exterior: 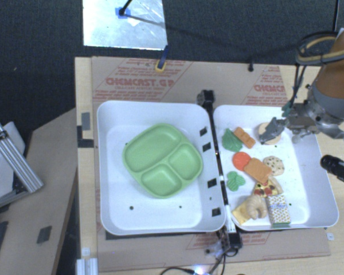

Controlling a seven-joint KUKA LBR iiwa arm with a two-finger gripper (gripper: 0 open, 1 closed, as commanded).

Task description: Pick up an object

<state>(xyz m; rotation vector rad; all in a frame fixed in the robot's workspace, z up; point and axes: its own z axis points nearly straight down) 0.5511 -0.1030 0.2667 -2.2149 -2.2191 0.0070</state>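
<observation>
The gripper (pixel 273 129) hangs over the upper part of the right bin (pixel 315 171), reached in from the 3 o'clock side, with the grey wrist and orange band of the arm (pixel 335 79) behind it. Whether it is clenched or released cannot be told: its tip is a small grey-and-tan blur, and it is unclear if that tan patch belongs to the tool or to something under it.

The pickable toys lie in the right bin, mostly at 7 to 8 o'clock from the gripper. Nearest is an orange block (pixel 244 137), just beside the tip at 8 o'clock, touching a green leafy piece (pixel 231 140) on its 9 o'clock side. Further down at 7 o'clock sit a red-orange round piece (pixel 241 160) and an orange slab (pixel 257 170) beside it. A speckled cookie (pixel 273 165) lies at 6 o'clock from the gripper, apart from it. A second green piece (pixel 236 180) sits near the divider between the bins. At the bin's lower edge are a tan figure (pixel 255 205), a yellow wedge (pixel 241 213) and a small patterned box (pixel 279 211), clustered together, well apart from the gripper.

The left bin (pixel 114 171) holds a green three-compartment plate (pixel 162 160), lying flat near its middle.
</observation>
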